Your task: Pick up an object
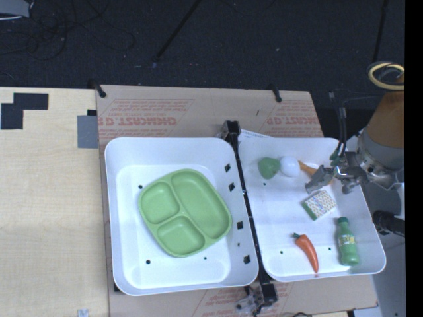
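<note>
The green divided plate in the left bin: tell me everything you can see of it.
The green divided plate is pale green, looks like matte plastic, and has rounded corners and three compartments: one long and two smaller. It lies flat, right side up, turned at a slant to the walls of the left bin, near the bin's middle. Its compartments hold nothing. It rests on the bin's white floor; nothing else touches it.

Single overhead camera, slanted over both bins (119, 170).

cardboard sheet (152, 114), red print upside down, not clearly readable
</note>
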